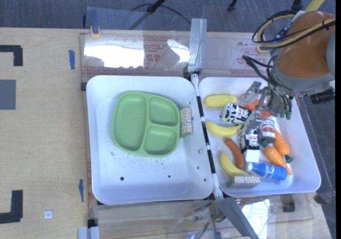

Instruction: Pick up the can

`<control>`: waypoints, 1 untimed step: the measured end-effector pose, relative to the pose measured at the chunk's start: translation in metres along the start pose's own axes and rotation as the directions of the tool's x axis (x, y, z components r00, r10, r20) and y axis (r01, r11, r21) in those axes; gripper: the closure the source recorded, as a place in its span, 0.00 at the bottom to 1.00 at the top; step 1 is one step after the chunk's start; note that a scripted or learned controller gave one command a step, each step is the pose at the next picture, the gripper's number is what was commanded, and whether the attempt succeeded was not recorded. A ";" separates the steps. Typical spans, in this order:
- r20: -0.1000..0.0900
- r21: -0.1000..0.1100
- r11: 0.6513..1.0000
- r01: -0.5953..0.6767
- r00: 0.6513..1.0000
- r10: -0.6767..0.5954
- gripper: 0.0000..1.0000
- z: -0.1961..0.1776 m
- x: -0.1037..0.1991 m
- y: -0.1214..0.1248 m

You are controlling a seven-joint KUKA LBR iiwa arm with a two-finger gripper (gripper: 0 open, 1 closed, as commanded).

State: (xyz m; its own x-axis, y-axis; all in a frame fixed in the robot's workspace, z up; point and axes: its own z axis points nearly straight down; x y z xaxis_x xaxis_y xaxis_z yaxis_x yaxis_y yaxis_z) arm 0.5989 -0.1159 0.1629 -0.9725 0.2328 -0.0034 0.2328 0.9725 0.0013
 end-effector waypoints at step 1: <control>0.008 -0.001 0.953 0.303 0.953 -0.303 0.00 0.037 0.023 -0.027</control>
State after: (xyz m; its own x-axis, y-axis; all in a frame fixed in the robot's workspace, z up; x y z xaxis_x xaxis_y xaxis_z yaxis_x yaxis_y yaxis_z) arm 0.5703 -0.1372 0.1262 -0.9973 -0.0728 -0.0116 -0.0728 0.9973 0.0008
